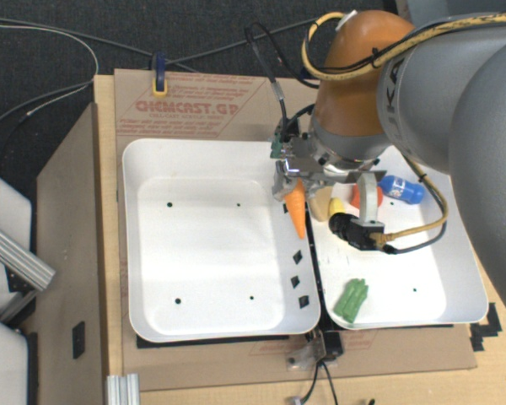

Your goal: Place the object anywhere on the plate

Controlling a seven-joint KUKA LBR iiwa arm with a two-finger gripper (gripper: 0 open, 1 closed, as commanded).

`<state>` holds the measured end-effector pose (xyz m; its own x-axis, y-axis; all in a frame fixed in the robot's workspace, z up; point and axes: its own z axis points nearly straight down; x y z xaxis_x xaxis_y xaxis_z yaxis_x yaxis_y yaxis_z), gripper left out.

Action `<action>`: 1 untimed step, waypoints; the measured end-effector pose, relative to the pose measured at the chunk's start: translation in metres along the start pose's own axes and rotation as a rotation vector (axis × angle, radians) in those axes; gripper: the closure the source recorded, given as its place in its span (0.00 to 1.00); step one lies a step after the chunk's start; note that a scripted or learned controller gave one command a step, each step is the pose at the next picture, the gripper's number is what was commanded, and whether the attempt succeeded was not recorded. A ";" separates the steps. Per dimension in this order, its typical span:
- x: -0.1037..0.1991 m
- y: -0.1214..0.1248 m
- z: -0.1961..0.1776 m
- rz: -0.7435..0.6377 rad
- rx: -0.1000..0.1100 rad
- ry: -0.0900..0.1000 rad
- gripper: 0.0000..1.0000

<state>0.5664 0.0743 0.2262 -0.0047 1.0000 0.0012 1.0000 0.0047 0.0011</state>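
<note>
An orange toy carrot (298,213) hangs point-down over the rim between the two white bins, its thick end tucked up under my gripper (293,190). A grey metal finger (282,186) shows against the carrot's left side, and the gripper is shut on the carrot's top. The bulky grey and orange wrist hides the other finger. The left bin (152,226) lies to the left of the carrot and the right bin (422,298) to its right. I see no separate plate.
In the right bin lie a green piece (352,299) near the front, a blue object (402,190), a red and white piece (360,195) and a cream piece (322,204) under the wrist. A black and yellow cable end (358,231) dangles over that bin.
</note>
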 end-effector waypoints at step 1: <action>0.032 0.005 0.012 0.001 0.001 0.000 1.00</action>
<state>0.5712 0.1065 0.2145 -0.0040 1.0000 0.0009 1.0000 0.0040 -0.0002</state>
